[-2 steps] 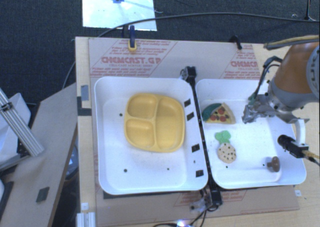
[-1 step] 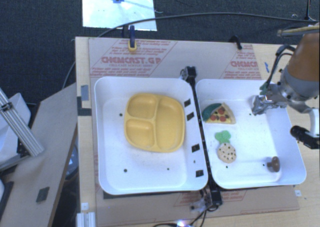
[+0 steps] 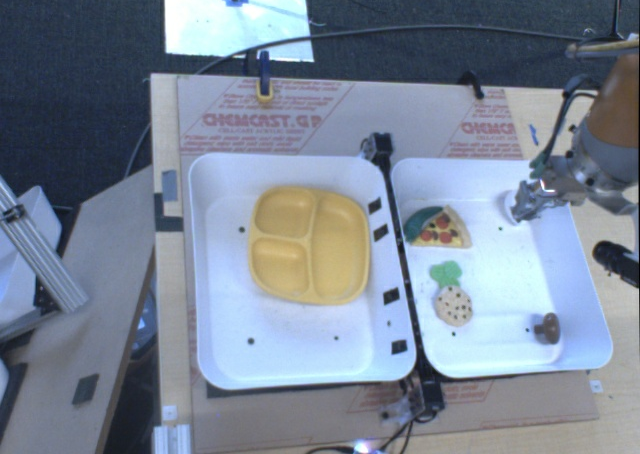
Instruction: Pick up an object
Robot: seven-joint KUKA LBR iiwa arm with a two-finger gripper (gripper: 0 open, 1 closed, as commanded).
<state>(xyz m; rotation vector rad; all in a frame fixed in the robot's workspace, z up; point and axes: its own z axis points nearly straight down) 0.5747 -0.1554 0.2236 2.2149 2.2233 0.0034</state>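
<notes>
The right bin (image 3: 560, 272) holds a toy pizza slice (image 3: 438, 227) at its upper left. Below it lies a pineapple-shaped toy with a green top (image 3: 451, 297). A small brown piece (image 3: 546, 328) sits near the bin's lower right corner. My gripper (image 3: 524, 204) hangs over the upper right part of this bin, well to the right of the pizza slice, with nothing visible between its fingers. Their spacing is too small to read.
The left bin (image 3: 220, 342) bears a yellow divided plate (image 3: 306, 244) in its middle. Black clips run down the seam between the bins (image 3: 392, 262). Plastic sheeting and cables lie behind the bins.
</notes>
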